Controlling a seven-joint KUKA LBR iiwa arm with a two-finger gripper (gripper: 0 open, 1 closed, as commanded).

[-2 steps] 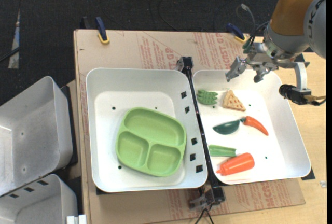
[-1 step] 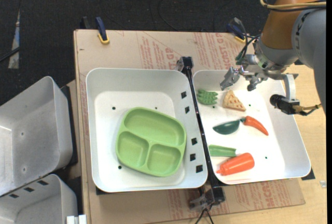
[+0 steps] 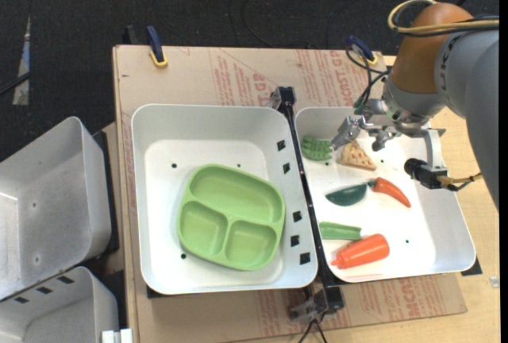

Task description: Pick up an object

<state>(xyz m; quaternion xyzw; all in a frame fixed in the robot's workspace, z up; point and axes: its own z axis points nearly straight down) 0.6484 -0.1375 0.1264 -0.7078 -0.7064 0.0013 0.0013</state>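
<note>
Gripper hovering at the back of the right bin, and we're right on top of the tan wedge, which sits just below and toward the near side of the fingertips. Jaws look spread apart, nothing between them. We judge the wedge the closest pick; its long side runs left to right, so a short drop toward us would straddle it. The green ridged piece lies just beside, to the left.
</note>
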